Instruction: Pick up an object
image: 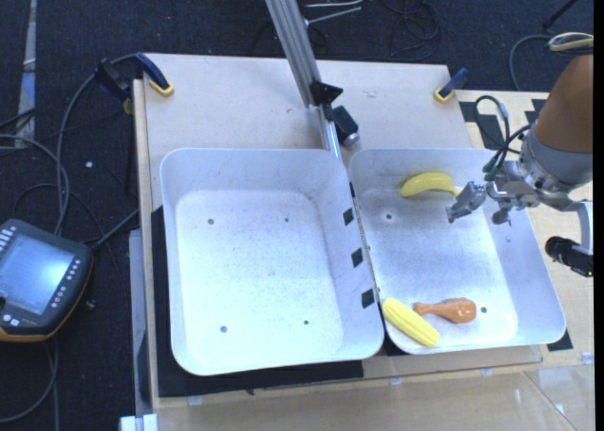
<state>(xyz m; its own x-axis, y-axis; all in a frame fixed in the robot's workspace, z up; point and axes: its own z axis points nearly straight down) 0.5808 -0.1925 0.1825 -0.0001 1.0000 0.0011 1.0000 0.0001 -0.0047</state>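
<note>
1. The banana [427,184] lies loose just left of the pincer [469,201], the closest candidate.
2. The pincer hangs released, grasping nothing (poised low over the right bin [528,273]).
3. Corn cob [411,322] and chicken drumstick [447,310] rest well nearer the camera.

From my remote station, the grey arm with its orange band [570,108] is cut off by the right frame edge. I cannot resolve the finger spacing on the two-finger gripper [466,202]. The grey handheld pendant with a screen [38,278] is clipped at the left edge.
</note>
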